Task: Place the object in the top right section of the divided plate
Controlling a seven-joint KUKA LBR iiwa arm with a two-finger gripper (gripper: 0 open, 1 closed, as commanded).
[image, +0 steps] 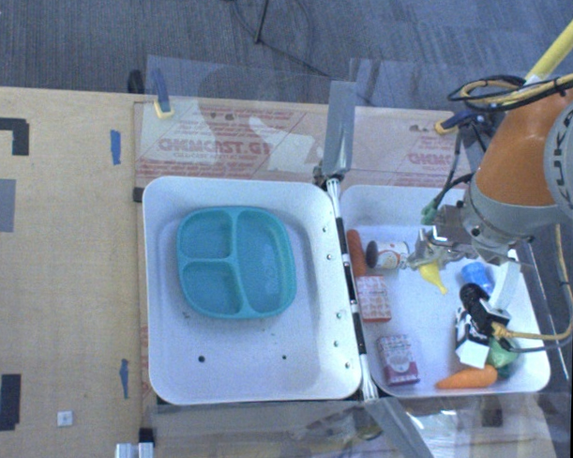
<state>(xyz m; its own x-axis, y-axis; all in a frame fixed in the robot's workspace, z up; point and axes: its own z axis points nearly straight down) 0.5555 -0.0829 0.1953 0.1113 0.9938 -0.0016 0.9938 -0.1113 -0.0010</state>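
A teal divided plate (237, 262) lies in the left bin (253, 377), with two small sections on its left and one large section on its right. My gripper (426, 252) hangs over the right bin (530, 373), low above the toys. It is just right of a small can (391, 257) and just above a yellow toy (437, 276). Nothing can be seen held in it. The arm's grey and orange body covers the bin's upper right corner.
The right bin also holds a brown sausage (354, 252), two red packets (373, 299) (397, 359), a blue piece (475, 274), a black and white item (473, 324), a green piece (502, 358) and a carrot (467, 378). A ridge (345, 291) divides the bins.
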